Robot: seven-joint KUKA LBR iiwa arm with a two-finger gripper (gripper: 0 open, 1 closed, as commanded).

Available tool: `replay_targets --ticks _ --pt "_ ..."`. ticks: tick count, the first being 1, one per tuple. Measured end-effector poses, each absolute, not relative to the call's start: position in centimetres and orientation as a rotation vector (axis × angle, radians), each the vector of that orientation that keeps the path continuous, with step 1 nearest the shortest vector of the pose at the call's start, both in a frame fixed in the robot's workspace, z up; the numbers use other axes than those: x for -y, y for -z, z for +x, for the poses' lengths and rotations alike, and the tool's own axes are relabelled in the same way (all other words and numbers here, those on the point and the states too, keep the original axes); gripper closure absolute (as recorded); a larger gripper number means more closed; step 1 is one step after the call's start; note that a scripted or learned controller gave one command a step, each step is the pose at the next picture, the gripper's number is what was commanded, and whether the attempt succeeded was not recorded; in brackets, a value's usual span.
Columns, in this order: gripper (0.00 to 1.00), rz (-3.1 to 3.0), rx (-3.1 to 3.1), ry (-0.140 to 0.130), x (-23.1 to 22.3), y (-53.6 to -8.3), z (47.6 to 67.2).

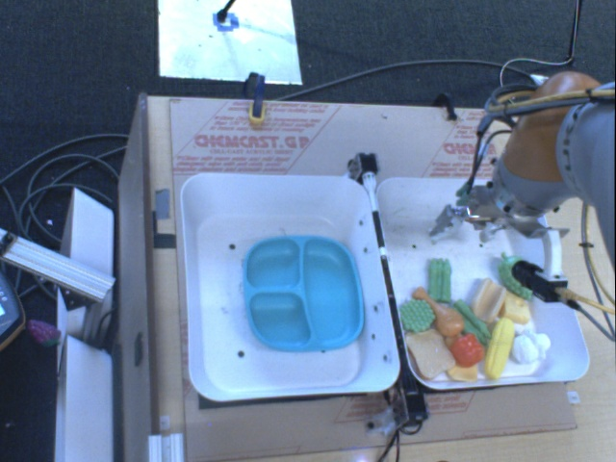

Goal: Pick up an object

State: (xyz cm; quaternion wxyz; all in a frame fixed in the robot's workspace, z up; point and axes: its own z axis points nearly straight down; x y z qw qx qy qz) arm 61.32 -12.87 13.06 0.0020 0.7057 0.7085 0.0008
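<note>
White right bin (414, 210), jaws (452, 221) above toy food (472, 325)

Grey arm (589, 147), orange band (535, 128) above wrist, thin cables alongside; metallic tool (454, 219), detail blurred.

Red letters are printed on the brown cardboard sheet (289, 128) under the two white bins — "CHEMCAST GP" can be read behind the left bin (207, 258), while the same red print behind the right bin (409, 200) is cut off and cannot be read.
</note>
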Motion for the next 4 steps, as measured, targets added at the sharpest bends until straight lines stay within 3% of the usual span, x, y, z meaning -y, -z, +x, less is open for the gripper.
replay_targets --ticks 1,2,3,4 --pt "0.00 2.218 -2.227 0.000 9.1 -8.7 57.2" --pt "0.00 2.220 -2.223 0.000 9.3 -8.4 53.2" --pt "0.00 2.217 -2.218 -0.002 15.8 -16.1 58.0" --pt "0.00 2.217 -2.225 -0.002 10.1 -8.4 58.4"
